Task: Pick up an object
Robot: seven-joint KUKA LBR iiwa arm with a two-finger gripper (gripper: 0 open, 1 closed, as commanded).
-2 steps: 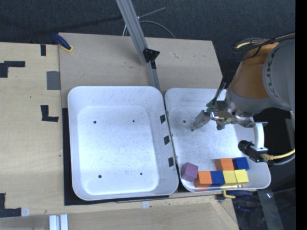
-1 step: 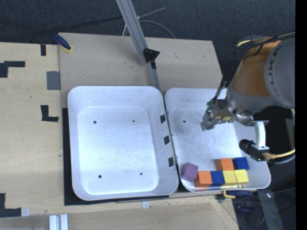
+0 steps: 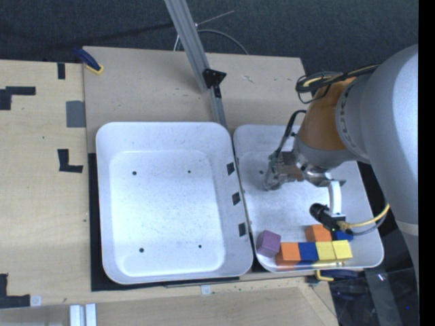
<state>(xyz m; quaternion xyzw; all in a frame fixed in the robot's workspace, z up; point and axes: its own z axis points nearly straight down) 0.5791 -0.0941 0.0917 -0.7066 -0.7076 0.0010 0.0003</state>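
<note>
Several small blocks lie along the near edge of the right bin [image 3: 268, 140]: a purple block [image 3: 269, 242], an orange block [image 3: 290, 251], a blue block [image 3: 308, 251], two yellow blocks [image 3: 334, 250] and a second orange block [image 3: 317, 233] behind them. My gripper [image 3: 272, 179] hangs low over the middle of the right bin, well behind the blocks. Nothing shows between its fingers. The grey arm with its orange band [image 3: 325, 124] covers the bin's right side.
The left bin [image 3: 109, 141] lies beside the right one, with small black clips along the shared rim. A slanted metal pole [image 3: 194, 43] crosses the bench at the back. A black cable and connector [image 3: 326, 216] hang near the blocks.
</note>
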